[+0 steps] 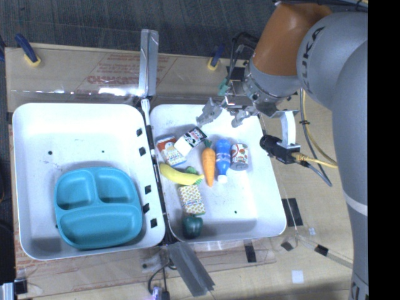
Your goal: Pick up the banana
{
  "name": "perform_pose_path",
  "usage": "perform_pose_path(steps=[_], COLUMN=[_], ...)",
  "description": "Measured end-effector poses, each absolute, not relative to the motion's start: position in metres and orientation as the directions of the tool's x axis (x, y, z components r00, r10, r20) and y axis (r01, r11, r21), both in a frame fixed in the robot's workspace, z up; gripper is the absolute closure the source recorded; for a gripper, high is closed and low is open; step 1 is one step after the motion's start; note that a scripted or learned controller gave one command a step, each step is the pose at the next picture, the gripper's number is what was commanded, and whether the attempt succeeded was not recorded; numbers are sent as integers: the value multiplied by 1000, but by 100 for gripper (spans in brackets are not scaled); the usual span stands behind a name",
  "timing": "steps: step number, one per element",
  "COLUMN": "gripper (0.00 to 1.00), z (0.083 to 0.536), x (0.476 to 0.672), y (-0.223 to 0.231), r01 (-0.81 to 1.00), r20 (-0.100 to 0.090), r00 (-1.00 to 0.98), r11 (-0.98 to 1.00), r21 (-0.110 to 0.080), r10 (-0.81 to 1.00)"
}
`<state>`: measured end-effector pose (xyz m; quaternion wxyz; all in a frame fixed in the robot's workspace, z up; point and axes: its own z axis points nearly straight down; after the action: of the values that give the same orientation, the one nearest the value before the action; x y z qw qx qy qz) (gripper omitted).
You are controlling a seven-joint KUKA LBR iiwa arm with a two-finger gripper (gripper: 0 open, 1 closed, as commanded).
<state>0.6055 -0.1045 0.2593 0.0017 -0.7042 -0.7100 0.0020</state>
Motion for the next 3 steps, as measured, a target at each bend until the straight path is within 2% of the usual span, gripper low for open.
perform_pose_path(steps=[1,2,3], gripper=[0,0,100], z=[138,93,104], x=[566,520,521], y=[-116,-100,-100], r01=[921,846,844], r20=[2,-1,-3], r00=[-389,-533,-536], r11=[389,533,536], r21=[-4,2,4], r10=[921,846,844])
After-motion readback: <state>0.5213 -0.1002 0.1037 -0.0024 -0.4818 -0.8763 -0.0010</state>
